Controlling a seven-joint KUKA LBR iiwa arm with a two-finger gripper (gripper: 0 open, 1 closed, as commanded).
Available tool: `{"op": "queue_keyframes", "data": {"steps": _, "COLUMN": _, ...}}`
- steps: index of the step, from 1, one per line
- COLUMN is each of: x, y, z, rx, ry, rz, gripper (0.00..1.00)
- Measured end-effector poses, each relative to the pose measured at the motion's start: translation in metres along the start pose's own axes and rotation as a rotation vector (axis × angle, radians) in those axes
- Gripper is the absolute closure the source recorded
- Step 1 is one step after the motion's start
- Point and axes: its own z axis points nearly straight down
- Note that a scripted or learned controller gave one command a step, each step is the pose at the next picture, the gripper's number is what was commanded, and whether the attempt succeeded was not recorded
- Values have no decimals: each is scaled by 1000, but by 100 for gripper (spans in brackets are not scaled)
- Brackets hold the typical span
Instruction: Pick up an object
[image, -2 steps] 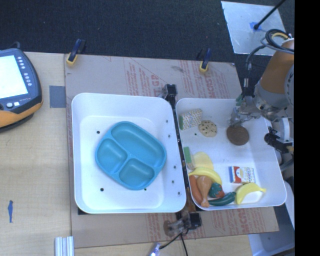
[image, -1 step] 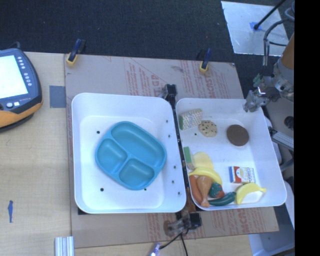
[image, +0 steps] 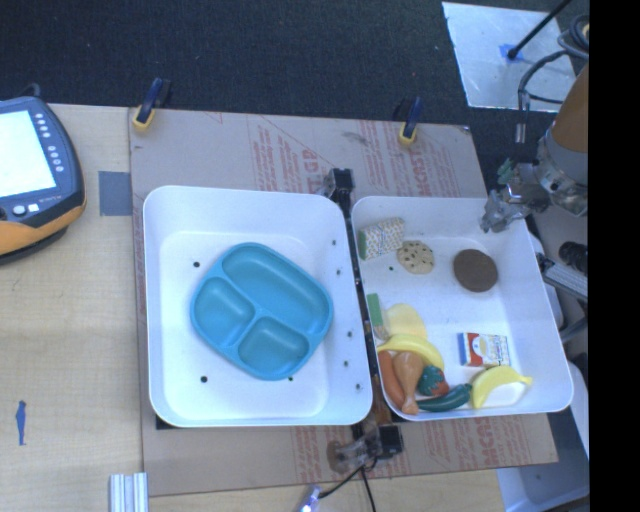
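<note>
**Q:** Fingers (image: 497, 214): spread or pressed together?

**A:** Cannot tell. They hang over the 1 o'clock corner of the right bin (image: 548, 310), with nothing seen between them. This is judged to be the approach step.

**Q:** Nearest object?

**A:** The brown disc (image: 475, 270), lying free at their 7 o'clock. The next move probably calls for centring above it, descending, then closing.

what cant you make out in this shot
- Gripper, camera view: small and blurred at the right bin's far corner; finger state unreadable.
- Toy food pile: pieces overlap, hiding lower ones.
- Small carton: print too small to read.
- Arm: cut off by the right edge.
</note>
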Motion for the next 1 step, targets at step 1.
{"op": "queue_keyframes", "data": {"steps": 1, "x": 0, "y": 2, "z": 79, "rx": -5, "ry": -2, "rz": -2, "gripper": 0}}
